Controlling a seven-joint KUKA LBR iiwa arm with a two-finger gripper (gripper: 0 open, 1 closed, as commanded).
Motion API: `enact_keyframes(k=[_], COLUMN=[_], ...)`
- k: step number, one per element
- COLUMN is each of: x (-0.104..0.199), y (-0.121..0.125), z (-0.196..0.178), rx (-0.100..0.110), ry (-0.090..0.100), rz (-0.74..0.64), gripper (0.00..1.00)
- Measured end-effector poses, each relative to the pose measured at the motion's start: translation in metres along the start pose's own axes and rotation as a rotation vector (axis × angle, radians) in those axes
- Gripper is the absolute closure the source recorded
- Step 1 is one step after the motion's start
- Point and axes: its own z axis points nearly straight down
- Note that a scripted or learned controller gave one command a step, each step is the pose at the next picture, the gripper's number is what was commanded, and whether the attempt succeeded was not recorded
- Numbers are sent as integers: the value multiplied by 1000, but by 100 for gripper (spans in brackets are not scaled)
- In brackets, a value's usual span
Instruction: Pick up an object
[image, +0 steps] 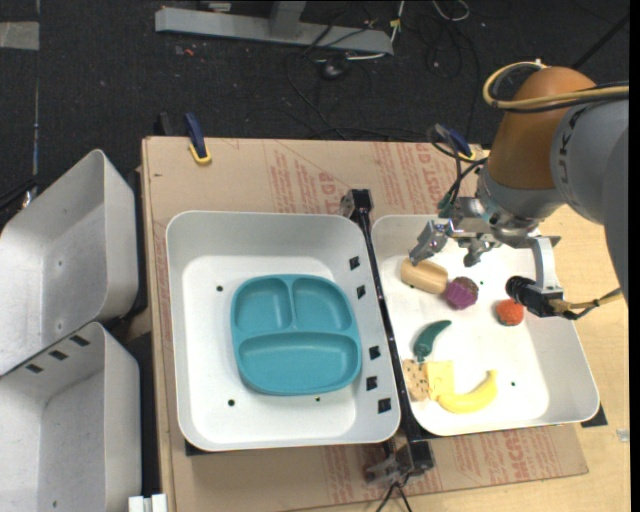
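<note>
On the bench board (300, 175), illegible red print.

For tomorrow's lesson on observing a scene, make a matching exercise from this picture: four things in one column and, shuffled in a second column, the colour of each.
Things:
1. divided plate in the left bin
2. banana
3. small ball
4. round fruit beside the tan roll

Colours:
A. yellow
B. purple
C. teal
D. orange-red

Right pairs: 1-C, 2-A, 3-D, 4-B.
</note>
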Motion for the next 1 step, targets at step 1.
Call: enact_keyframes(k=[1], x=[3], y=[0], z=[43], rx=[0], ry=[0], rz=[2], gripper=[0])
